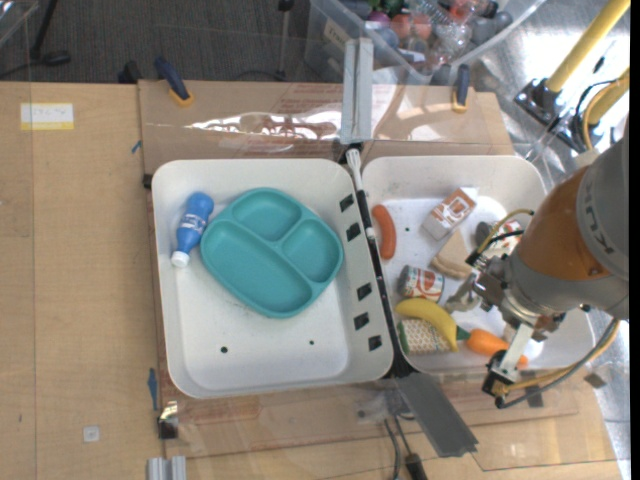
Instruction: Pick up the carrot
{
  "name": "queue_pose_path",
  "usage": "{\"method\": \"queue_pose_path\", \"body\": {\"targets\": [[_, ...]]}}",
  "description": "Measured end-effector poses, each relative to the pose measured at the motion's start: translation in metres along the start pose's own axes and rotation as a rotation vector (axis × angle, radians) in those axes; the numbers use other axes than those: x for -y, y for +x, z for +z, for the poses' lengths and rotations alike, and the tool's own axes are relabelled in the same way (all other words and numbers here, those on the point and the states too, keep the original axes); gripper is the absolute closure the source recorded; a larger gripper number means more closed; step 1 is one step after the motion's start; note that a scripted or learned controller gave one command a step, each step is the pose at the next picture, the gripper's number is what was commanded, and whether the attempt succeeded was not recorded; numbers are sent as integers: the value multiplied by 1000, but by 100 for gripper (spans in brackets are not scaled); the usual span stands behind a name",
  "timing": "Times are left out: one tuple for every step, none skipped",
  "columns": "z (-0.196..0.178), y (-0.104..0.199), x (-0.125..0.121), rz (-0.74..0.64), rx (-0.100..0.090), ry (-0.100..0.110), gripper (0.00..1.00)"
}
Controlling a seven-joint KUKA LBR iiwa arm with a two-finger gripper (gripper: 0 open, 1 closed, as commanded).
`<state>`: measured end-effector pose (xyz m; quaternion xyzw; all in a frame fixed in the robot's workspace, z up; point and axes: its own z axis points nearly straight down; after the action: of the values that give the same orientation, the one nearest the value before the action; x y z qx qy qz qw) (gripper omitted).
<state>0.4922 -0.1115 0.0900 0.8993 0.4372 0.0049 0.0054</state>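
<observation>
The carrot [486, 344] is small and orange and lies near the front edge of the right bin [520, 173], just right of a yellow banana [428, 315]. My gripper [478, 286] hangs low over the middle of the right bin, a little above and behind the carrot. It is close to the banana and a tan bread slice [454, 259]. The grey arm with its orange band [560, 248] comes in from the right and covers the bin's right part. Nothing shows held in the gripper.
The right bin also holds a can [423, 283], a red sausage [385, 230], a small box [450, 213] and a mesh-textured item [424, 337]. In the left bin [250, 368] lie a teal divided plate [272, 251] and a blue bottle [191, 226]. A clear tub of clutter [425, 13] stands behind the bins.
</observation>
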Motion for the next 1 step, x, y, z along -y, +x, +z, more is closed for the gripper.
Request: {"method": "queue_pose_path", "body": {"targets": [[0, 0, -5, 5, -1, 2, 0]]}}
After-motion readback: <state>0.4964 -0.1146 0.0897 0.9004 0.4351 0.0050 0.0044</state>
